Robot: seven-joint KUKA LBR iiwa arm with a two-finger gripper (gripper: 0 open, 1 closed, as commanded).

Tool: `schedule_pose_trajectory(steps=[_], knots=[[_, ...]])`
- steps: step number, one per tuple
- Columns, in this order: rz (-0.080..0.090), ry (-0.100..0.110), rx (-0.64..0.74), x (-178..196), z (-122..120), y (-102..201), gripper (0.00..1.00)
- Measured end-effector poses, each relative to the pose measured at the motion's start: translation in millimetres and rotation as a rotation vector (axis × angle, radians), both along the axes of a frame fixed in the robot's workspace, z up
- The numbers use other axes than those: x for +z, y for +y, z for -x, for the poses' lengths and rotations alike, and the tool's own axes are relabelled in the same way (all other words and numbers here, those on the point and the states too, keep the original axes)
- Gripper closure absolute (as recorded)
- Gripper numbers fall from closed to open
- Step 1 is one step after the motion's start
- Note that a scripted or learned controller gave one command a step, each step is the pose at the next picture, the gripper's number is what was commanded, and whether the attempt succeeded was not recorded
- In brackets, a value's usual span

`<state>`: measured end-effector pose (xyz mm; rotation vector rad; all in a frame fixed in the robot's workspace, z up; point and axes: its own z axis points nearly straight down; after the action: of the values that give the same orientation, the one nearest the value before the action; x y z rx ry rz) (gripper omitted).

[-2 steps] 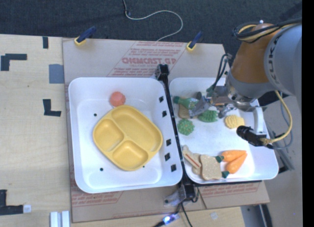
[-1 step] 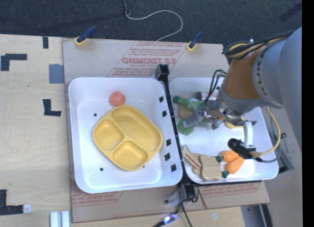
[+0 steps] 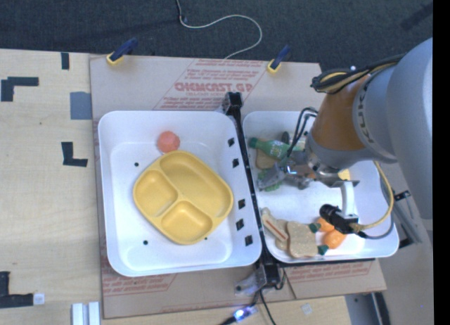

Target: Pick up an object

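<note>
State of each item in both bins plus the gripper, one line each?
yellow divided tray: flat in the left bin, right side up, compartments bare.
pink ball: loose on the left bin floor, beside the tray's far edge.
toast slice: lying flat at the right bin's near edge.
orange toy: lying beside the toast.
green item: lying by the divider.
gripper: low in the right bin; grasp unclear.

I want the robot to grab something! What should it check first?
1. Claw over the right bin: ok.
2. Things to grab near the claw, like the green item: ok.
3. Claw open: cannot tell.
4. Something between its fingers already: cannot tell.
5. Toys packed close, bread beside carrot, so grabbing just one may be tricky: not ok.
6. Yellow tray and pink ball out of the way in the left bin: ok.
</note>
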<state>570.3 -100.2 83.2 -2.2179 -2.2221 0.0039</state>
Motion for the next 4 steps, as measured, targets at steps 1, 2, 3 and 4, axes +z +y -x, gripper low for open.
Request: schedule_pose_trajectory(steps=[1, 2, 3, 4], knots=[[0.0, -0.002, 0.0, 11.7, -0.4, 0.3, 1.0], [-0.001, -0.005, 0.0, 60.6, 6.0, 7.5, 1.0], [0.0, -0.005, -0.001, 104.5, 10.7, 4.4, 1.0], [0.0, -0.006, 0.0, 143.5, 9.9, 4.9, 1.0]])
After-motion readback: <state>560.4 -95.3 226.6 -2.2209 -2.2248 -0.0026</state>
